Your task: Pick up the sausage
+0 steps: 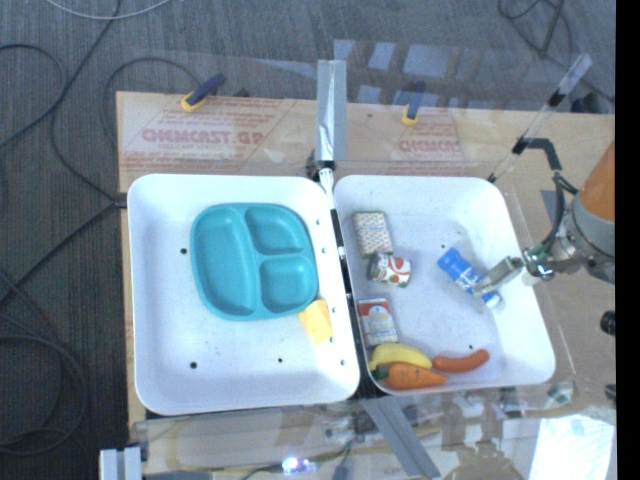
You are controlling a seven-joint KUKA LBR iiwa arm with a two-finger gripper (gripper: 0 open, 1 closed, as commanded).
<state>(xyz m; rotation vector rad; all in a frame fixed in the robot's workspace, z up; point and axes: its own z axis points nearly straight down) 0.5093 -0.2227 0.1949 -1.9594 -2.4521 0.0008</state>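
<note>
Left shallow white plastic bin [160, 368]: holds a teal three-compartment plastic plate [255, 260], lying flat toward the bin's upper middle. A small pale yellow block [316, 320] sits just off the plate's lower right corner, near the wall shared with the other bin.

Right shallow white plastic bin [440, 193]: holds the remaining small items.

Grey robot arm with orange band [600, 203]: enters from the right edge, above the right bin's right rim.

Two-finger gripper [492, 283]: reaches over the right bin's right side, its tip just beside a small blue packet [455, 266]; whether the fingers are apart or closed cannot be told.

Patterned rectangular packet [371, 232]: upper left of the right bin.

Small red-and-white can [390, 269]: on its side, just below that packet.

Red-labelled small box [377, 320]: below the can.

Yellow banana [398, 354]: near the bin's front wall.

Orange carrot [412, 376]: touching the banana's lower edge.

Red-orange sausage [462, 361]: lying flat near the front wall, just right of the banana and carrot, well apart from the gripper.
</note>
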